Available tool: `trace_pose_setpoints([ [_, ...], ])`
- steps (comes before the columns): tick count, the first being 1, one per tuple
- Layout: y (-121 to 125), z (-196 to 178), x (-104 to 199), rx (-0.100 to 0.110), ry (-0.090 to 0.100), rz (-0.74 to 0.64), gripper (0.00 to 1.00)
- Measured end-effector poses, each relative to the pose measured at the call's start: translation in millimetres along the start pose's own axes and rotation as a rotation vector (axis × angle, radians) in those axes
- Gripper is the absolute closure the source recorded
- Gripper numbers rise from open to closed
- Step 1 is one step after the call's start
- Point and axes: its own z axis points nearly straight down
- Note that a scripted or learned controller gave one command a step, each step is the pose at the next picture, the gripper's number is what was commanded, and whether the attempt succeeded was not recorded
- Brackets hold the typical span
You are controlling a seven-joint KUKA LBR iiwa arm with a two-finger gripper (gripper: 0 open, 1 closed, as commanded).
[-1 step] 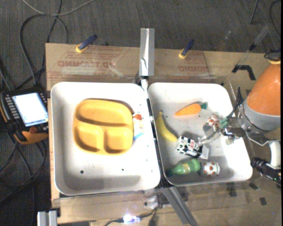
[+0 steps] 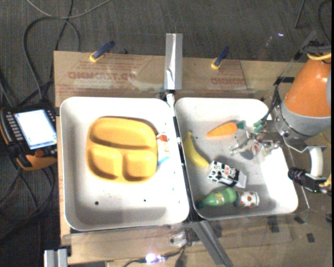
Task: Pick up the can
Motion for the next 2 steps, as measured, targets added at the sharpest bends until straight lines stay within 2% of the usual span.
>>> trace_pose_setpoints([
  [1,0,0,0,0.000,0.000,0.000,0.00],
  [2,36,69,-47,0.001,-0.002,-0.032,0.00],
])
